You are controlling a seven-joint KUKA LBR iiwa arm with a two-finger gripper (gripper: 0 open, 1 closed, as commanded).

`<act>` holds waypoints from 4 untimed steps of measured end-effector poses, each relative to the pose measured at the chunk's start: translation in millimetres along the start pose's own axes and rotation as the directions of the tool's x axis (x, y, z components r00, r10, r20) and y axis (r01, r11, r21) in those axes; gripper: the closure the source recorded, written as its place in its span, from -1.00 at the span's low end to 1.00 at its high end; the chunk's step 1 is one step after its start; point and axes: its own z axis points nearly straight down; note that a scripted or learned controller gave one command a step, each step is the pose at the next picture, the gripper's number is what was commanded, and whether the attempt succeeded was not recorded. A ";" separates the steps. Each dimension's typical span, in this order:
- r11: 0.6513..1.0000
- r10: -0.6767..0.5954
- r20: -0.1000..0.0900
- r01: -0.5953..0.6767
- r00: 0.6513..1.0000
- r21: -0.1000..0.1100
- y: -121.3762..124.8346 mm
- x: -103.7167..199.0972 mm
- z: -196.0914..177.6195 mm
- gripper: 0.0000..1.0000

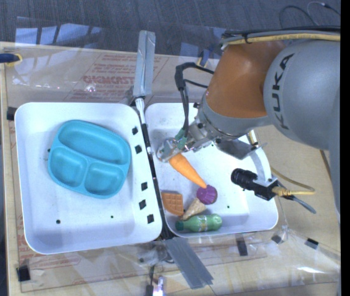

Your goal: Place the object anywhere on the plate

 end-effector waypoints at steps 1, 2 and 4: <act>1.000 -0.026 -0.001 0.026 1.000 0.005 80.2 41.9 30.7 1.00; 1.000 -0.025 -0.001 0.025 1.000 0.005 80.2 41.7 30.5 -1.00; 0.998 -0.065 -0.002 0.065 0.998 0.006 98.6 101.2 35.2 1.00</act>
